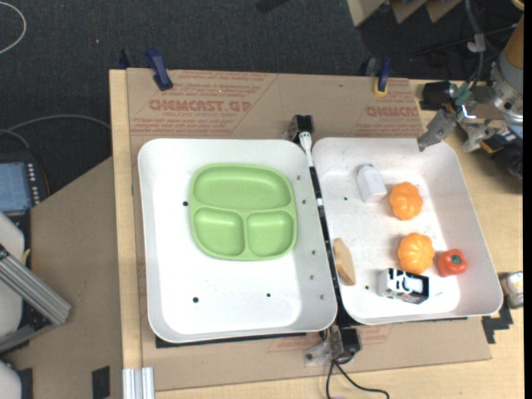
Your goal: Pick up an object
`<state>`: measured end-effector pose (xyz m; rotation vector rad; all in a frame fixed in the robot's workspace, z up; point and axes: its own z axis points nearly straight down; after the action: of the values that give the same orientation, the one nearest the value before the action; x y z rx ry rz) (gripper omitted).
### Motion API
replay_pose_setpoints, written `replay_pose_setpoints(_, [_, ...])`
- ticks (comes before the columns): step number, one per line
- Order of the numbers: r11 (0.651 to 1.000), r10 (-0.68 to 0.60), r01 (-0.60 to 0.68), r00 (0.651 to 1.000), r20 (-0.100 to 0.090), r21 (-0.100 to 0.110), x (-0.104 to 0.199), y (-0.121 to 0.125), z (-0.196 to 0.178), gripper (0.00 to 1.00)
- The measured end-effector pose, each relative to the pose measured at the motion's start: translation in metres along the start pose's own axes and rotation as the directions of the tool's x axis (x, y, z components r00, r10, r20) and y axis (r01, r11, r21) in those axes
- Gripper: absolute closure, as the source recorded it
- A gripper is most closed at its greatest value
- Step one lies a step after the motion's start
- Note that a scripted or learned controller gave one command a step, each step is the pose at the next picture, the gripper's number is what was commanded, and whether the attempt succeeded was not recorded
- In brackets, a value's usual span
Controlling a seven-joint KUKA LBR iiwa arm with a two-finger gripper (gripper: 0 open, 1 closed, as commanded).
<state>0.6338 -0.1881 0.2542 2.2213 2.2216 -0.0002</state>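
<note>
**Hand above the far right corner of the right bin**

The hand (pixel 434 130) hangs over the right bin (pixel 470 223) rim, holding nothing; whether its fingers are open, I cannot tell. In this bin lie two orange pumpkins (pixel 406 201), a red tomato (pixel 451 262), and a white bottle (pixel 370 181), long axis pointing perhaps away from the camera.

Bins (pixel 158 223) white; tray (pixel 243 211) lt green; 2 pumpkins (pixel 406 200) orange; tomato (pixel 451 262) red; block (pixel 343 261) tan; box (pixel 406 285) blk/wht.
</note>
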Motion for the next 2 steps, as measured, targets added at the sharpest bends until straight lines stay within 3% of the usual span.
replay_pose_setpoints(1, [1.000,0.002,-0.002,1.000,0.001,-0.002,0.040,-0.033,0.155,0.00])
replay_pose_setpoints(2, [1.000,0.002,-0.002,1.000,0.004,-0.008,0.040,-0.031,0.144,1.00])
